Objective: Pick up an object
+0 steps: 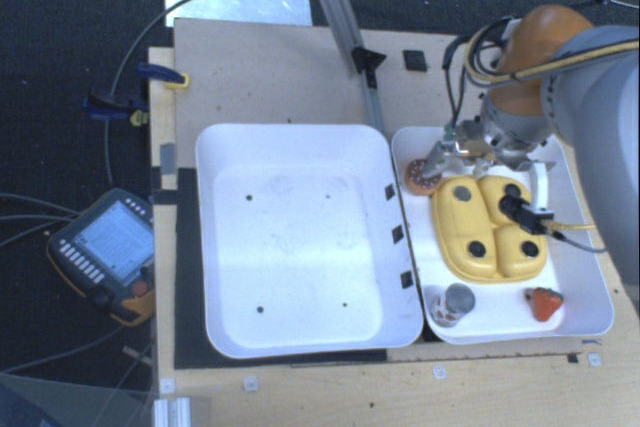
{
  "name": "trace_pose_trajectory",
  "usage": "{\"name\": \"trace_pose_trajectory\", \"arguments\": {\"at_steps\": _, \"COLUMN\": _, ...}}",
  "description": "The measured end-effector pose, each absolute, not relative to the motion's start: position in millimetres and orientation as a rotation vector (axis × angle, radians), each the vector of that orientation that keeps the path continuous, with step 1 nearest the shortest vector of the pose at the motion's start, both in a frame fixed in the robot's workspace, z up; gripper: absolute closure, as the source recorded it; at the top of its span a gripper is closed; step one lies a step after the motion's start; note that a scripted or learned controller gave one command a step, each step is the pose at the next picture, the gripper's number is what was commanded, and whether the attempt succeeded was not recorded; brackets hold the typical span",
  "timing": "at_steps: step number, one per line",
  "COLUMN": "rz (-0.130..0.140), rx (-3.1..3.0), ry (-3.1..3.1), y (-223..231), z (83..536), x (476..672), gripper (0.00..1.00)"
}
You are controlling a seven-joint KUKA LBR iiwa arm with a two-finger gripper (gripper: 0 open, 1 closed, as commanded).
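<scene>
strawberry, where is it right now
The strawberry lies in the near right corner of the right bin, just below the yellow tray and to the right of the small can.

A robotics lab: teach pendant (103, 255) beside the worktop (270, 75); clamps (160, 75) at its edge; cables (60, 215) across dark carpet (70, 5).
</scene>
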State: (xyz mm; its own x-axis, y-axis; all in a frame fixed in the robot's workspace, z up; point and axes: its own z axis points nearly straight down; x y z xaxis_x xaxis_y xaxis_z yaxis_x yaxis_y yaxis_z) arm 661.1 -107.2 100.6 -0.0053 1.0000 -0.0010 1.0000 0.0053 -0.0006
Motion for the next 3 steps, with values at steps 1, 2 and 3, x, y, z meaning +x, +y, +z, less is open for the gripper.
{"name": "trace_pose_trajectory", "arguments": {"at_steps": 1, "rz": 0.006, "rx": 2.209, "ry": 2.226, "y": -107.0, "z": 115.6, "x": 663.3, "gripper": 1.00}}
{"name": "trace_pose_trajectory", "arguments": {"at_steps": 2, "rz": 0.007, "rx": 2.214, "ry": 2.220, "y": -115.3, "z": 165.1, "x": 668.1, "gripper": 1.00}}
{"name": "trace_pose_trajectory", "arguments": {"at_steps": 3, "rz": 0.007, "rx": 2.214, "ry": 2.221, "y": -113.8, "z": 216.7, "x": 660.3, "gripper": 1.00}}
